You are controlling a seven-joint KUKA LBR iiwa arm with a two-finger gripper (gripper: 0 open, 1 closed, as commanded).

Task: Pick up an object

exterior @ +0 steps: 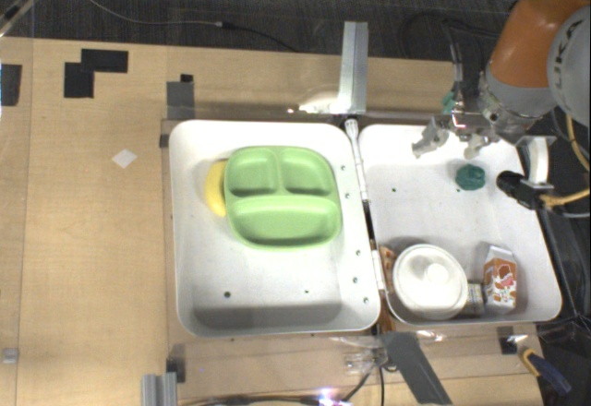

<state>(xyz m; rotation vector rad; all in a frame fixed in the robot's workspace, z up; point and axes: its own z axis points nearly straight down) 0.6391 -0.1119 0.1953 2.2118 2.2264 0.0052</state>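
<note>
Right bin (545, 238): 1 teal cap (471, 176), 1 white bowl (429, 280), 1 small carton (500, 278). Left bin (268, 303): 1 green divided tray (280, 195). Gripper (450, 145) fingers apart, holding nothing.

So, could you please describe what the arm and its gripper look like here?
The arm is grey with a rounded orange band above the wrist. Its gripper is bare silvery metal with two slim fingers. Dark cables run beside the arm, and a teal fitting sits near the wrist.

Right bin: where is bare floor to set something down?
In the right bin, bare floor lies in the middle, between the teal object and the white bowl. The near edge is crowded: bowl and small carton. The end effector hangs over the far part.
</note>
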